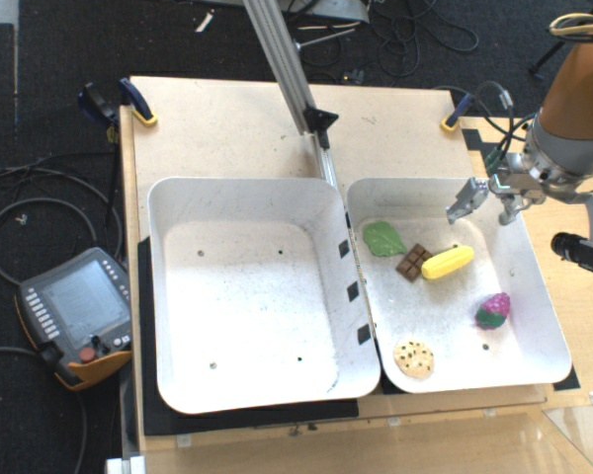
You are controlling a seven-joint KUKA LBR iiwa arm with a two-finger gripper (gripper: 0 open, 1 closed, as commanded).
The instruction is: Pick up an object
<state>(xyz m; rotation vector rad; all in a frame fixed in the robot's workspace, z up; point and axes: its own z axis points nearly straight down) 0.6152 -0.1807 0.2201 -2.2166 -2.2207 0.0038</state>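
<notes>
- Nearest: cookie [413, 358] by front wall of right bin [534, 294]; purple berry [492, 310] just behind.
- Mid-bin: yellow corn [447, 262] touching chocolate piece [412, 263], green leaf [382, 238] beside.
- Farther: gripper [486, 205] above back corner, 2 fingers apart, nothing between.
- Risk, judged: crowded trio could spoil a closing, nudging corn aside.
- Beyond: wooden bench [237, 126], left bin [247, 284], pendant [74, 309] on dark floor.

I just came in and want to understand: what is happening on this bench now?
A grey and orange robot arm reaches in from the right, its end effector above the back edge of the right bin, with its fingers spread and nothing between them. In that bin lie a green leaf, a chocolate piece, a yellow corn cob, a purple berry and a cookie. Nothing is picked up yet.
</notes>
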